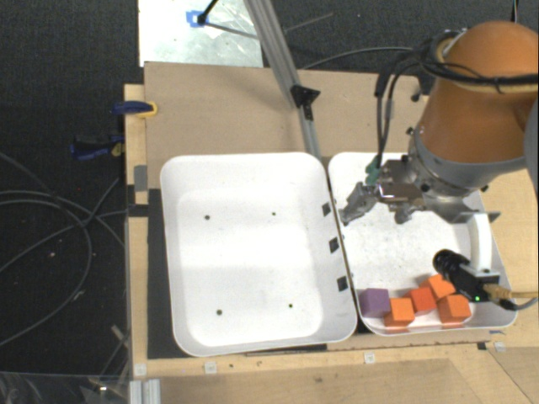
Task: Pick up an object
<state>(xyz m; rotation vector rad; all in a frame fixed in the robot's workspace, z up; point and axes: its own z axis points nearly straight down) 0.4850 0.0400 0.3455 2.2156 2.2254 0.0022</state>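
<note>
1. The gripper (375, 216) hangs over the far-left part of the right bin (381, 255), close to the wall it shares with the left bin (244, 251). As far as this slanted view shows, its fingers stand apart with nothing between them.
2. The things to pick from lie well apart from it, bunched along the near wall of the right bin: a purple block (375, 300) at the left end, then a cluster of orange blocks (402, 310) running toward the near-right corner. Several of them touch one another.
3. Handling, as a judgement: these look like small, stiff, light blocks with flat faces. They should neither deform nor break, and flat sides ought to give a fair hold.
4. Where to take hold: the purple block seems the best candidate, since its left side is free. Its faces toward the open bin floor and toward the near wall would suit, though the wall is tight behind it.
5. The risk is crowding. A finger coming down on an orange neighbour would push the cluster rather than grip. The desk (219, 108) beyond the bins carries nothing to pick.
</note>
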